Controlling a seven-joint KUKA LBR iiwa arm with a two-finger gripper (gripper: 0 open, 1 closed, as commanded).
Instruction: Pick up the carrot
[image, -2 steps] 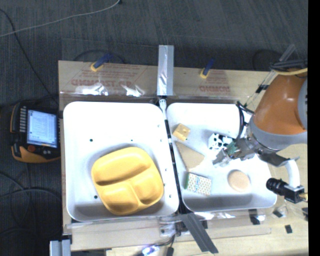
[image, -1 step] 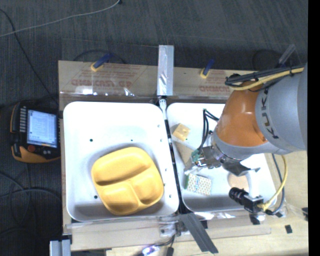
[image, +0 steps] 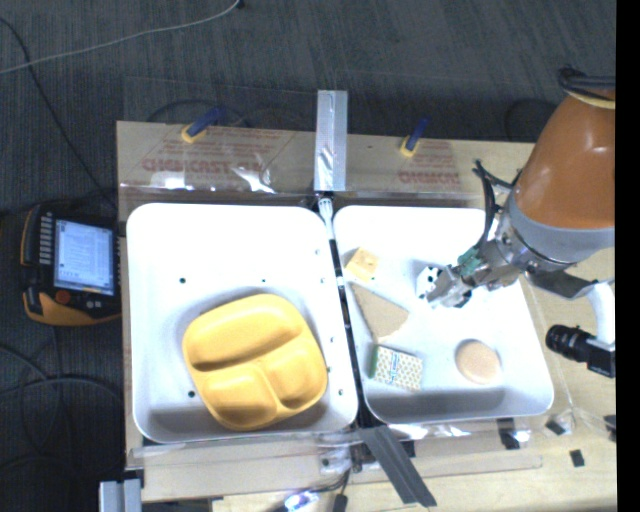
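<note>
Orange-banded grey robot arm (image: 575, 170) is sitting highest and closest to the lens, reaching in over the right side. Going left to right: grey-and-orange handheld control pendant with a lit screen (image: 70, 262) is lying off the bench. Shallow white left bin (image: 160, 230) is holding 1 yellow plastic divided plate (image: 255, 358), tilted, toward the front. Shallow white right bin (image: 420, 225) is holding 4 loose items: small pale yellow cube (image: 362, 264) near the divider, flat tan wedge (image: 385, 314) just below it, green-and-white printed packet (image: 398, 367) toward the front, and round tan disc (image: 478, 361) further right.

Two-finger gripper (image: 443, 287) is hovering over the right bin's middle, between the wedge and the disc, apart from both. Claw opening: cannot tell at this resolution, and nothing is visibly being held.

Carrot: none of the 4 items is reading clearly as one; the tapered wedge is looking like the closest candidate, but I cannot tell.

Step, as judged: approach or search, grasp not yet made. Next move is calling for centring over the target, then descending and closing on it.
</note>
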